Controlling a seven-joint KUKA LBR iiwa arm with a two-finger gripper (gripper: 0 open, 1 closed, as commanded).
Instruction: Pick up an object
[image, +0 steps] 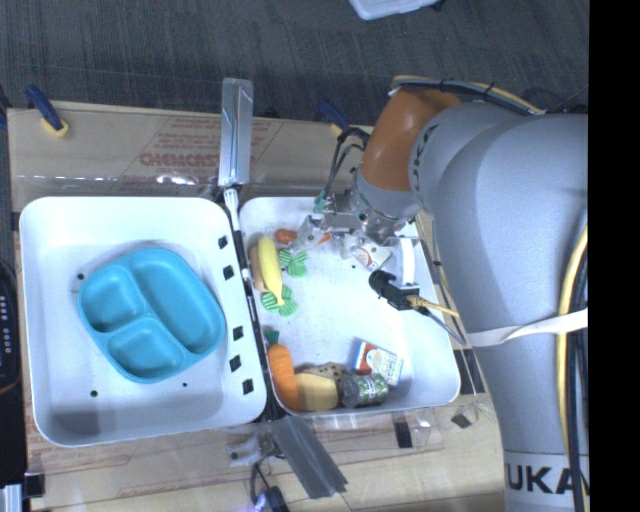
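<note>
My gripper (335, 228) hangs over the far end of the right bin (440, 350); I cannot tell how it is set. Just beside it lies a small red piece (286, 237), then a banana (267, 264) along the left wall. A carrot (281, 369), can (366, 390) and carton (377, 360) sit at the near end. A blue divided tray (150, 312) rests in the left bin (50, 330).

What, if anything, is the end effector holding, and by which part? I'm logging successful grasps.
It cannot be told: the end effector sits low at the far end of the right bin, near a small orange item, with no visible hold.
</note>
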